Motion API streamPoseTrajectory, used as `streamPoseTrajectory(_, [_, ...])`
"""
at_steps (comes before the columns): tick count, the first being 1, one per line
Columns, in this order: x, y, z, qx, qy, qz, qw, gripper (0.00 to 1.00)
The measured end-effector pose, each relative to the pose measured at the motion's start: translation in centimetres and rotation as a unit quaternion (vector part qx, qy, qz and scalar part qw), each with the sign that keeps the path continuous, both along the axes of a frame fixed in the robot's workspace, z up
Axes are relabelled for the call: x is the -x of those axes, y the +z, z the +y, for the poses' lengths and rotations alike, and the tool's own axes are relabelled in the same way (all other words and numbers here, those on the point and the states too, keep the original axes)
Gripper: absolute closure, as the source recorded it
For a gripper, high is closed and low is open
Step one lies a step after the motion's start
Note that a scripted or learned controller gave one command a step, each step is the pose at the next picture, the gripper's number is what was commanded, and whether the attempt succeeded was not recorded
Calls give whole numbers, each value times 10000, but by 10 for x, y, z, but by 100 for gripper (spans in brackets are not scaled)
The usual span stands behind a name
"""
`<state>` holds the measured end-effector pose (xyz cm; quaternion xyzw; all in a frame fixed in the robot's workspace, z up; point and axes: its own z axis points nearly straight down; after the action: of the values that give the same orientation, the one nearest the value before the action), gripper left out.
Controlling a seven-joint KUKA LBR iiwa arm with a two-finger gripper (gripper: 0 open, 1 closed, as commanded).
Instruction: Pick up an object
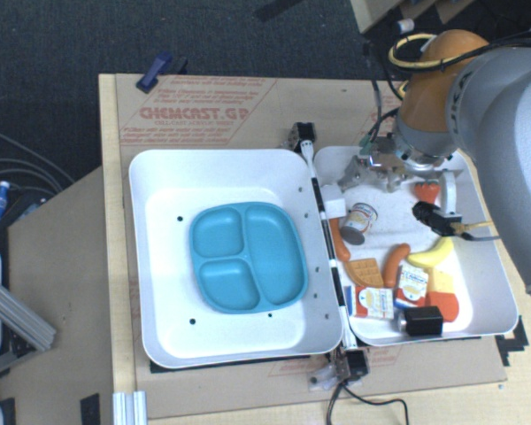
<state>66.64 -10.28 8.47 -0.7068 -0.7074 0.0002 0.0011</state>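
Observation:
My gripper hangs low over the far end of the right bin, at the end of the grey arm with its orange band. Nothing shows between its fingers. Just in front of it a small tin can lies on its side. Nearer the front lie an orange sausage, a square cracker, a second sausage, a yellow banana, a white carton, a red-and-white packet, a red piece and a black block.
The left bin holds a blue divided plate. A small red thing lies beside the gripper on its right. A blue object sits off the board at the far left, beyond the bench's cardboard top.

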Motion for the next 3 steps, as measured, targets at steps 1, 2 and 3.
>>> streamPoseTrajectory(1, [103, -1, -1, 1, -11, 2, 10000, 0])
streamPoseTrajectory(2, [103, 10, 0, 4, -10, -10, 10000, 100])
streamPoseTrajectory(3, [163, 148, 50, 3, -1, -12, 10000, 100])
